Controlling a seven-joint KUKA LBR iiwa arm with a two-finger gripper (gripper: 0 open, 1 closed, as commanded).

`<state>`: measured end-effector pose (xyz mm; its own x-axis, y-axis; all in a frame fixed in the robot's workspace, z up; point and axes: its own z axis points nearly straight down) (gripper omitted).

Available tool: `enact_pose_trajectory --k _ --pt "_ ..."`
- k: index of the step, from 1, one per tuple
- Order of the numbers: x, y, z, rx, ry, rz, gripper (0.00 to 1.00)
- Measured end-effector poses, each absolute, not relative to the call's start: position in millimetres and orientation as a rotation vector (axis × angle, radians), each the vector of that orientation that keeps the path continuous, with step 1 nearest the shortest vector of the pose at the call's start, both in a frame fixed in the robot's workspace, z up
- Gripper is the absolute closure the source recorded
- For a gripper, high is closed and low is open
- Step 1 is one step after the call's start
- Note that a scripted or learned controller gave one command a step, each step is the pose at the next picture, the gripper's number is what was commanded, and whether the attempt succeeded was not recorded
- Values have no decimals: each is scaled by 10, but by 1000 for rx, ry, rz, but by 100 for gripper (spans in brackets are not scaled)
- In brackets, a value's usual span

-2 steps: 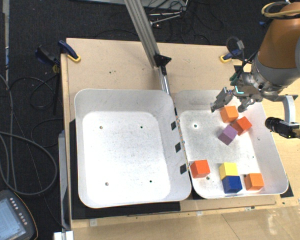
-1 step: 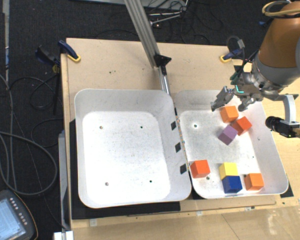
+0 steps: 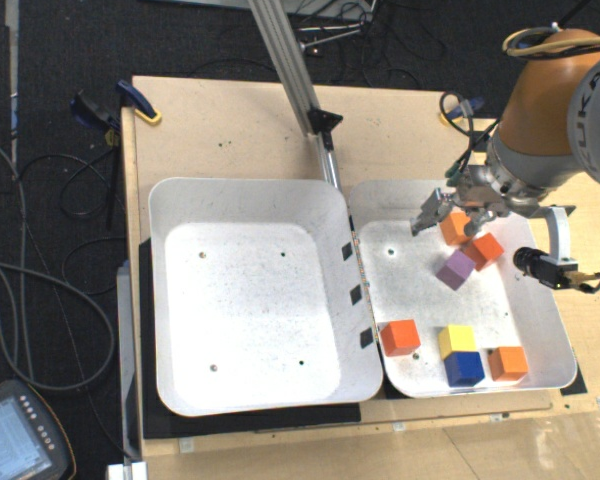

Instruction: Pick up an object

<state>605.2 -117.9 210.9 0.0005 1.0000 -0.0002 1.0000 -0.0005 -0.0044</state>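
The arm [image 3: 555, 108] comes in from the right, its orange band bulking over the far right corner of the bench [image 3: 230, 128], wrist angled down over the right bin [image 3: 540, 318]. The gripper [image 3: 450, 213] sits low above the upper part of that bin, one dark finger [image 3: 427, 216] splayed out to the left. An orange block [image 3: 454, 228] lies directly at the fingers, touching or nearly touching them; from this angle I cannot tell whether the fingers are closed on it or merely beside it, and their spread is hidden by the wrist body.

Just below and right of it, a second orange-red block [image 3: 487, 249] abuts a purple block [image 3: 456, 269], both tilted on the bin floor. Toward the near edge of the right bin are four more: an orange cube [image 3: 400, 337] at the left, a yellow cube [image 3: 457, 340] touching a blue cube [image 3: 465, 368] in front of it, and another orange cube [image 3: 508, 363] just beside the blue one.

The left bin [image 3: 160, 268] stands alongside, touching the right bin along their shared edge. A slanted metal pole [image 3: 285, 53] crosses the far bench.
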Motion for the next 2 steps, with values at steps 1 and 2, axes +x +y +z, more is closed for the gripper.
enact_pose_trajectory --k 1,2 --pt "6029 -1144 1672 -2219 -2219 5 0" --pt "6041 -1198 1232 -2222 -2220 2 0"
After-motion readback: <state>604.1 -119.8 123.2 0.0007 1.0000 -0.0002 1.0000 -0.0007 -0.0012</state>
